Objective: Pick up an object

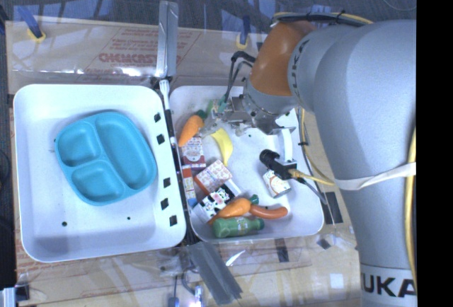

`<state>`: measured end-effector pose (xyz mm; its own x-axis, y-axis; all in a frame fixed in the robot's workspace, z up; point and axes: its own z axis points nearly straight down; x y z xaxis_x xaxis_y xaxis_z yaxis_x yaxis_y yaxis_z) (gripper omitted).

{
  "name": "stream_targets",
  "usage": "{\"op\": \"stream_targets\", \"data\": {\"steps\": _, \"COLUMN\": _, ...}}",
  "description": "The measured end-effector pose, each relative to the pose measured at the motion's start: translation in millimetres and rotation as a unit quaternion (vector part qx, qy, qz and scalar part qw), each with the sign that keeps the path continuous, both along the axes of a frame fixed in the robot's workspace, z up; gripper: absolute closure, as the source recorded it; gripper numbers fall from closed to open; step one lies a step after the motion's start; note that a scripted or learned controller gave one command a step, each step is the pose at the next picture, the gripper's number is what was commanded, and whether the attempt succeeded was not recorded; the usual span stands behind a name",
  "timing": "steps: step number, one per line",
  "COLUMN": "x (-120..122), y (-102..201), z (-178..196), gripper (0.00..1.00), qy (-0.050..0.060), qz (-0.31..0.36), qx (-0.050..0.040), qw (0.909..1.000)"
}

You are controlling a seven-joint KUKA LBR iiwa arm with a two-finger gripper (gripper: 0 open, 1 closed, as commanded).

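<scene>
Seen from above, the left bin (42, 228) holds a blue divided plate (106, 157). It sits towards the far left of the bin. Bare white floor runs along the near edge and the right wall, so there is plenty of room there.

The right bin (249, 165) is crowded. The arm comes in from the right and covers the bin's far right corner. The gripper (230, 114) is low over the far end, close to the far wall. It is too small and cluttered here to make out how wide it stands or whether it has hold of anything.

Just left of the gripper a carrot (190, 129) lies tilted against the left wall, with its green top pointing towards the gripper. A banana (223, 145) lies just in front of the gripper, apart from the walls.

Below the carrot, a small carton (192, 152), a checked box (212, 175) and a black-and-white box (218, 198) line up along the left wall, touching or nearly so.

Along the near edge, a second carrot (237, 208) and an orange-red piece (269, 211) lie end to end. A green bottle (237, 226) sits on its side right against the near rim.

A small white bottle (277, 184) is near the right wall. The bin's only open floor is between it and the banana.
</scene>
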<state>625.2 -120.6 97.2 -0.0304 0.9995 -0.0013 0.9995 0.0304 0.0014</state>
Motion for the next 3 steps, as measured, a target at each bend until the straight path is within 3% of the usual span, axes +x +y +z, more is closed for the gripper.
{"op": "stream_targets", "data": {"steps": 1, "x": 31.3, "y": 4.9, "z": -3.2, "gripper": 0.0, "qy": 0.002, "qz": 0.006, "qx": -0.0004, "qw": 1.0}}
{"op": "stream_targets", "data": {"steps": 2, "x": 32.0, "y": 4.8, "z": 7.6, "gripper": 1.0, "qy": 0.001, "qz": 0.008, "qx": -0.0013, "qw": 1.0}}
{"op": "stream_targets", "data": {"steps": 3, "x": 22.8, "y": 69.0, "z": 95.0, "gripper": 1.0, "qy": 0.001, "qz": -0.126, "qx": 0.0005, "qw": 0.992}}
